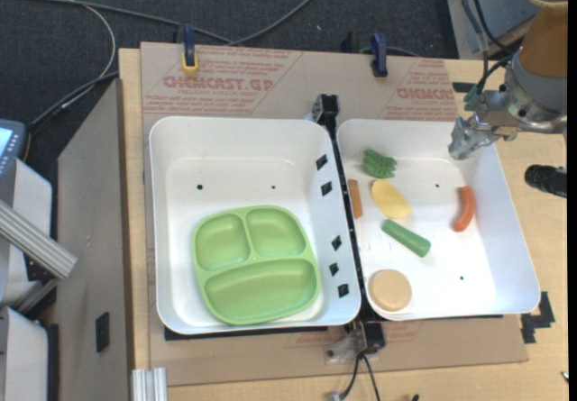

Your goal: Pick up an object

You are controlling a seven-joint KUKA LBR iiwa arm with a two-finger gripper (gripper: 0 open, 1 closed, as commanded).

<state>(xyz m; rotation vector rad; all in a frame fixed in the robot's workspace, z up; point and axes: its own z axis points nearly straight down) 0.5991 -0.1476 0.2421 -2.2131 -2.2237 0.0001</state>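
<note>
Objects point(391, 200) in right bin point(505, 250); claw point(462, 141) indistinct above rim.

Red block lettering runs across the brown cardboard sheet point(270, 75) that lies under the 2 white bins on the worktop. At the sheet's far left, just below the yellow clamp point(189, 50), the print reads roughly "CHEMCAST GP", with a line of much smaller red type beneath it that is too fine to make out. The same red wording shows again at the far right, past the blue clamp point(379, 55); there the first letters look like "CHEMCAS", and the rest is cut off by the rim of the right bin point(424, 127).
</note>
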